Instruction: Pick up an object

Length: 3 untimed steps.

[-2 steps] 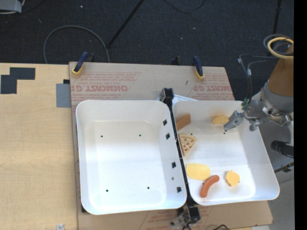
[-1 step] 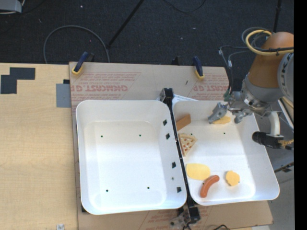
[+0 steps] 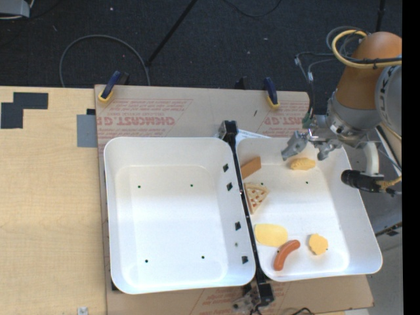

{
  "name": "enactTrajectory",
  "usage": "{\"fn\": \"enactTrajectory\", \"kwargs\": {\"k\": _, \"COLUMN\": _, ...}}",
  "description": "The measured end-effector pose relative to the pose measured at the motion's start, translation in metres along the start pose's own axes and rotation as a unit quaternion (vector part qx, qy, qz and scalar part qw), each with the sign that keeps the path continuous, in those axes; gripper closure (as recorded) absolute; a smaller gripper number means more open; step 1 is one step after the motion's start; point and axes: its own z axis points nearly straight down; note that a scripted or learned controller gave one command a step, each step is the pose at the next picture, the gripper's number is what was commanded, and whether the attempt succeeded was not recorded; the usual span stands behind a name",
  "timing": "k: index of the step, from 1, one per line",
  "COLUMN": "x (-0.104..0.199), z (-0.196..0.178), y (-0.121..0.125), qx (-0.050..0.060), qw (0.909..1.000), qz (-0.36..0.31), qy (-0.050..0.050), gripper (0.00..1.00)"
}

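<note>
My gripper (image 3: 308, 152) hangs over the far part of the right bin (image 3: 354, 205), its two grey fingers spread open. Just below the fingertips a small pale yellow food piece (image 3: 302, 164) lies on the bin floor; nothing is gripped between the fingers. Also in this bin are a brown block (image 3: 251, 167) leaning at the left wall, a triangular waffle piece (image 3: 254, 197), a yellow oval piece (image 3: 271, 233), a red-orange sausage (image 3: 286, 254) and a small orange-yellow chunk (image 3: 318, 244).
The left bin (image 3: 131, 176) stands beside the right one, parted from it by a black divider strip (image 3: 237, 199). Both rest on a cardboard sheet (image 3: 170, 113) held by clamps at the back. The arm reaches in from the right.
</note>
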Motion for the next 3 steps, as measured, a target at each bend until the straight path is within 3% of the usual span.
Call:
{"fn": "enactTrajectory", "kwargs": {"k": 1, "x": -0.068, "z": -0.016, "y": -0.043, "qx": 0.000, "qw": 1.0000, "qz": 0.003, "qy": -0.001, "gripper": 0.00}}
{"fn": "enactTrajectory", "kwargs": {"k": 2, "x": -0.045, "z": 0.013, "y": -0.001, "qx": 0.001, "qw": 1.0000, "qz": -0.001, "qy": 0.001, "gripper": 0.00}}
{"fn": "enactTrajectory", "kwargs": {"k": 3, "x": -0.047, "z": 0.089, "y": -0.003, "qx": 0.004, "qw": 1.0000, "qz": 0.000, "qy": 0.001, "gripper": 0.00}}
